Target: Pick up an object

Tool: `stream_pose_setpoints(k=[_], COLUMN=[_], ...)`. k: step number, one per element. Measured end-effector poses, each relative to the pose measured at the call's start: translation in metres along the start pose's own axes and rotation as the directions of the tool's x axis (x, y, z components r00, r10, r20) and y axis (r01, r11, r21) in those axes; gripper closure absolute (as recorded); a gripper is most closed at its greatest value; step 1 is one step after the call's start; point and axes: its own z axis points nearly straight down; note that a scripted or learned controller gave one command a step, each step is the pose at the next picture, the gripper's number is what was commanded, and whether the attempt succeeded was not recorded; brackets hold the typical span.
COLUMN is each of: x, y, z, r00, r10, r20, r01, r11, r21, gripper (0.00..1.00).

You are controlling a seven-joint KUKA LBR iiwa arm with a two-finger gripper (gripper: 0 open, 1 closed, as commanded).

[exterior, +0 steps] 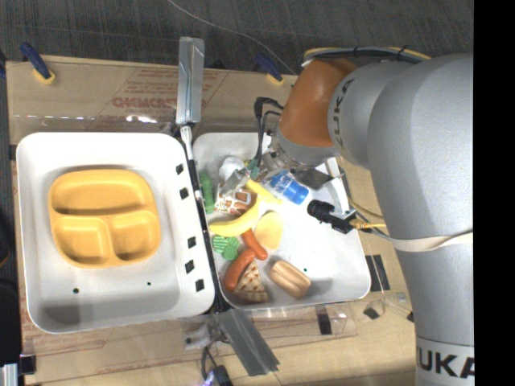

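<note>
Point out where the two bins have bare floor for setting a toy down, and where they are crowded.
Left bin: bare floor all round the yellow tray, widest along the near edge. Right bin: a bare patch between the bun and the right wall. Its left half, from banana to pizza, is crowded.

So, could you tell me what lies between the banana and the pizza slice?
In the camera view, a red sausage lies between banana and pizza slice.
</note>
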Motion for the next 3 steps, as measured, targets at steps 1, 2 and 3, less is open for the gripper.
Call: stream_pose_setpoints(k=[1,2,3], x=[-0.020,0.001,0.001], y=[0.024,-0.011,-0.010], z=[0.017,0.017,0.008], r00=[0.983,0.925,0.926], r10=[0.184,0.381,0.378], r20=[-0.015,-0.010,-0.011], r01=[-0.184,-0.380,-0.377], r11=[0.983,0.924,0.925], r21=[0.031,0.039,0.041], gripper=[0.00,0.00,1.00])
